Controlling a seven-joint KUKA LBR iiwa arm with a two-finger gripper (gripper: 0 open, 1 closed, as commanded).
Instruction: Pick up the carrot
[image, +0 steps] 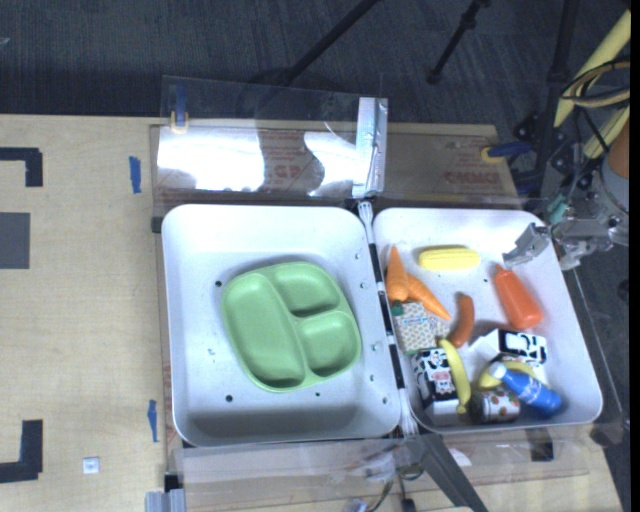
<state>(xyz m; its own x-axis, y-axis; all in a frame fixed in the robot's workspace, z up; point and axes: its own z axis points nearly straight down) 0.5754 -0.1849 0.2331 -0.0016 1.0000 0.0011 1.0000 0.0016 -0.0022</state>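
Left bin (190, 330) holds a green tray (290, 325), three compartments, sitting tilted near bin centre. Right bin (585, 400) sits just beside the left bin, sharing the middle divider.

Arm (600, 215) comes in at the right bin's upper right corner, over the rim, wrist roughly level with the bin's top edge. Gripper (527, 245) points left and down into the bin, tip hanging near the upper right corner. Jaw state: cannot tell, only one grey tip is readable. Nothing visibly held.

Carrot (408, 285) lies at the right bin's left wall, upper half, angled with the narrow end toward bin centre. Well apart from the gripper, with the corn between them.

Other contents, relative to the right bin:
- orange bottle (518, 298): right side, just below the gripper
- corn (447, 260): top centre
- sausage (464, 318): centre
- banana (457, 375): lower centre
- cow-print box (433, 375): lower left, touching banana
- blue bottle (530, 392): lower right
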